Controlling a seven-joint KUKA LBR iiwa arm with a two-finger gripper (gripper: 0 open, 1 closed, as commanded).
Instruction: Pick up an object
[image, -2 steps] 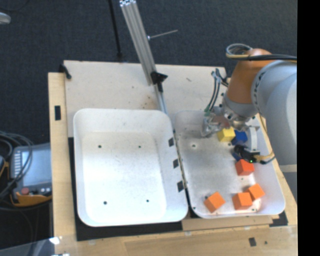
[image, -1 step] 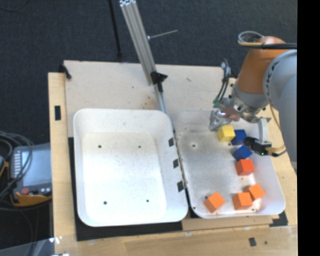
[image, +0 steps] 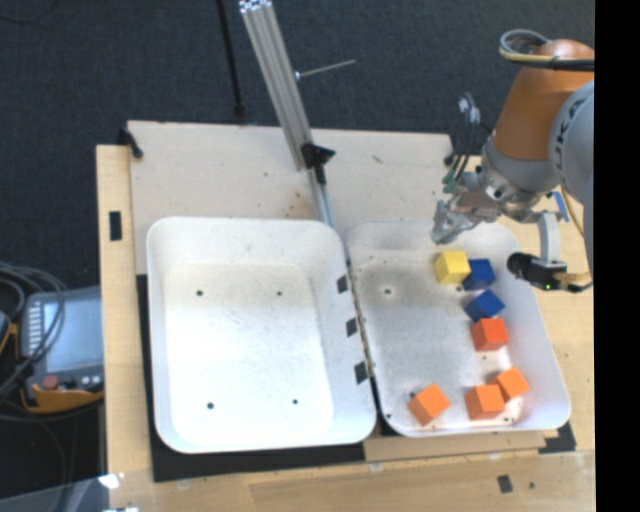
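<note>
Nothing picked up yet, by the look of it: every block lying in the right bin, none lifted. Pincer hanging over the far edge of that bin, just beyond the yellow block, nothing visible between its tips; open or closed, impossible to tell from this slant. Likely the approach stage, with descent, closing and lift all left to do. Counted in the right bin: one yellow block at the far side; two blue blocks, the first touching the yellow one on its right, the second just nearer; four orange blocks, one near the right wall below the blues, one toward the near middle, two more close together in the near right corner. Seven blocks in all. Left bin bare white, speckled with dark marks. Two bins side by side on the table.
</note>
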